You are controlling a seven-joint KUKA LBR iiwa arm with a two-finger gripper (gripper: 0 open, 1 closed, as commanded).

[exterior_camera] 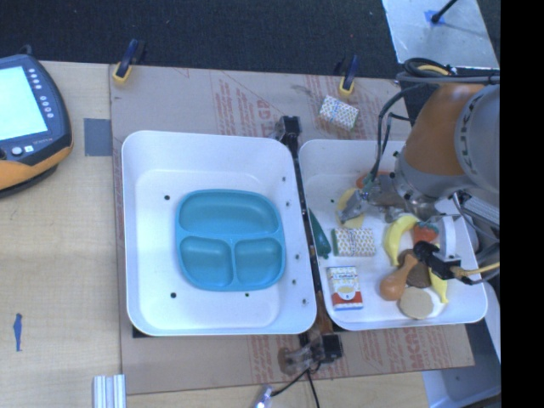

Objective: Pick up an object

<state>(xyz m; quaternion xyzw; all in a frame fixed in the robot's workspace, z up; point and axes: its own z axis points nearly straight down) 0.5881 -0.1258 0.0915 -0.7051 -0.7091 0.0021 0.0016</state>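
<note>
tabletop [59, 253], carries both bins | left bin [140, 228], holds blue divided plate [230, 238] | right bin [319, 164], pickable clutter: banana [396, 235], patterned block [354, 242], small carton [344, 286] | hand [361, 204] low over clutter, grip state: cannot tell

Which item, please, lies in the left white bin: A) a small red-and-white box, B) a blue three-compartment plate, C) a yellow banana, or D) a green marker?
B: the blue three-compartment plate lies alone in the middle of the left white bin, while the other listed items lie in the right white bin.
</note>
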